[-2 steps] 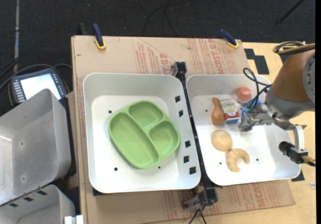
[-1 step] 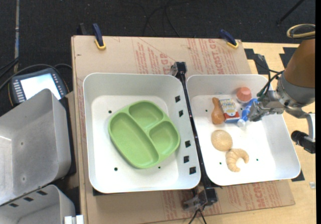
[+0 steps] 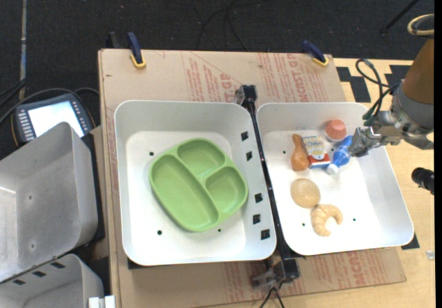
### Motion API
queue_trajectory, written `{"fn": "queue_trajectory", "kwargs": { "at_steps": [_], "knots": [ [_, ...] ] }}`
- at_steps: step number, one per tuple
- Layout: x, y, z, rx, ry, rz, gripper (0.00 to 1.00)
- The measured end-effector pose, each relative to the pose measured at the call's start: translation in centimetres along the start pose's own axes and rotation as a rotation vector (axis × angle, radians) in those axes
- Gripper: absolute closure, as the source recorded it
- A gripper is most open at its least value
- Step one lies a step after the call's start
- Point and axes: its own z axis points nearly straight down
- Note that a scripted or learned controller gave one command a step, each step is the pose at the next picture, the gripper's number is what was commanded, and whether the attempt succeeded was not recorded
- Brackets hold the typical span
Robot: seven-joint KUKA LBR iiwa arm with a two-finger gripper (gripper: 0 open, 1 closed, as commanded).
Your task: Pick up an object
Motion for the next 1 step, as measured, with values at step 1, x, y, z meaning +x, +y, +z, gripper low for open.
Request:
{"fn": "queue_trajectory", "kwargs": {
  "at_steps": [1],
  "knots": [
    [0.56,-0.25,-6.12,-0.001,0.000,-0.001,1.00]
  ]
}}
